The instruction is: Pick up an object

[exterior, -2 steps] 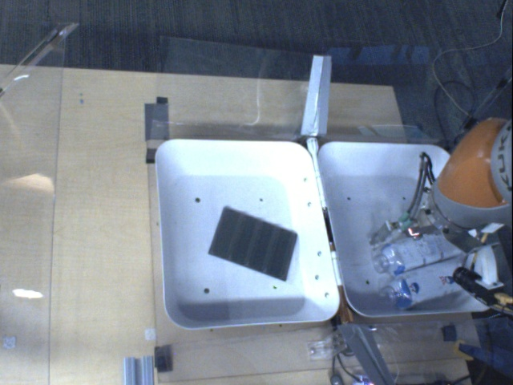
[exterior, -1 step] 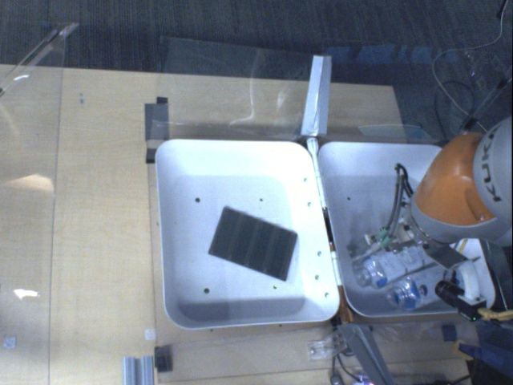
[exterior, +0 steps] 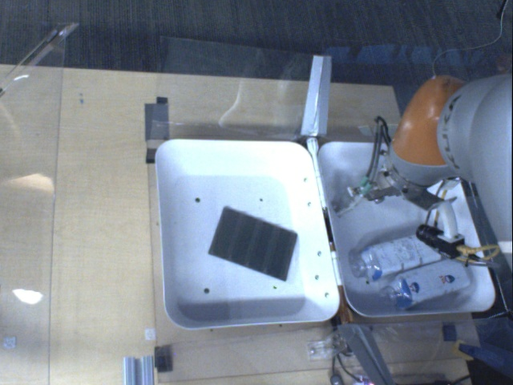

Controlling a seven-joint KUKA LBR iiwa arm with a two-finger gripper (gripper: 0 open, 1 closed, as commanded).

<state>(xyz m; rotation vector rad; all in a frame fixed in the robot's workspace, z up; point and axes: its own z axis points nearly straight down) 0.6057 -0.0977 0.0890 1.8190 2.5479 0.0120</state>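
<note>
I see two clear plastic bottles [exterior: 401, 257] lying in the right bin [exterior: 345, 163], beside my gripper [exterior: 361, 192]; finger spacing I cannot tell. I'd descend over the upper bottle's middle, fingers straddling its width.

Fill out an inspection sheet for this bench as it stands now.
Surface: pale wooden bench bearing left bin and right bin side by side.
Job's things: dark ridged rectangle flat in left bin; two clear plastic bottles lying in right bin.
Clutter: nothing seen.
Grippers: gripper over right bin's far half; state of jaws unclear.
Cables: thin wires running along the wrist.
Surroundings: clear panels at left; dark carpet beyond.
</note>
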